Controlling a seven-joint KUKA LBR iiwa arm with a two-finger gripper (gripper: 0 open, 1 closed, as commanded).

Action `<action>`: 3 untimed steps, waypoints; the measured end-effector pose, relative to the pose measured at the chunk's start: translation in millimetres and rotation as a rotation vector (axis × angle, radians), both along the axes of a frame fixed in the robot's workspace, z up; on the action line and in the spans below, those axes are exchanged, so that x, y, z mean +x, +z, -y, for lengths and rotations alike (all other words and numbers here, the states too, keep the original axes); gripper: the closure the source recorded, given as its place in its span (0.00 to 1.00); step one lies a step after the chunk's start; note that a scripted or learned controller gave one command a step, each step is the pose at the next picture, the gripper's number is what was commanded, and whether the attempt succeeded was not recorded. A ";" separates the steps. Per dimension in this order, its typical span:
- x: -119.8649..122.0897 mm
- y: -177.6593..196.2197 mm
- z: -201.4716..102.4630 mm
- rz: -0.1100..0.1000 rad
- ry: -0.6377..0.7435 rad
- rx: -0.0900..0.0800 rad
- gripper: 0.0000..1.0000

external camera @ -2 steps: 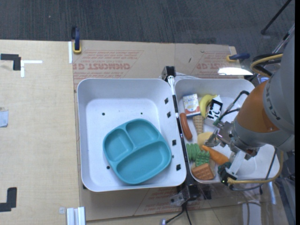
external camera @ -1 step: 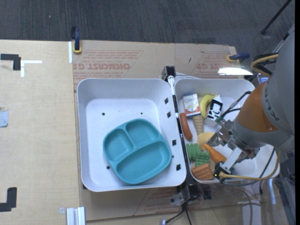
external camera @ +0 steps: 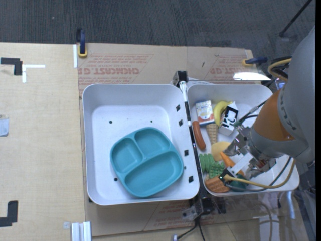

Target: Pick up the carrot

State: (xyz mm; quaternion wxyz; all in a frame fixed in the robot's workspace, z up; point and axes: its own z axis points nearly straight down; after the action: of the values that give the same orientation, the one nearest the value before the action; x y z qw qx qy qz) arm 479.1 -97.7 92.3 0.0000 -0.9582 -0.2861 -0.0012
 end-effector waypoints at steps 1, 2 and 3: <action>0.2 0.0 -3.4 0.002 -0.373 -0.003 0.00; 64.7 -1.6 3.8 -0.009 -0.344 0.000 0.00; 28.7 -1.4 -4.1 -0.009 -0.380 0.000 0.00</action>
State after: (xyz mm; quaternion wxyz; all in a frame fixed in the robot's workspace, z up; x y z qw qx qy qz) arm 507.8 -93.6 90.9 0.0010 -0.9950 -0.1002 0.0030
